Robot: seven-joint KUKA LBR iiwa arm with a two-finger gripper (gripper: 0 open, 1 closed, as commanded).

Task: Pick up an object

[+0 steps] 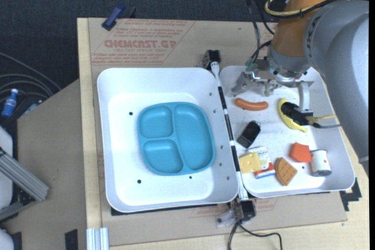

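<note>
Grey arm [334, 26] is seen over right bin [337, 175]; gripper [258, 82] is poised above sausage [251, 105]. Jaw state cannot be told. Blue tray [176, 137] is lodged in left bin [117, 91].

Blue divided plate [176, 137] in left bin [111, 126]; perhaps cables [23, 76] beyond.

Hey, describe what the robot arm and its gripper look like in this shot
The arm is bulky, rounded and smooth grey, with an orange band above the wrist. A yellowish cable loops beside the band. The gripper is small, grey metal with dark wiring.
</note>
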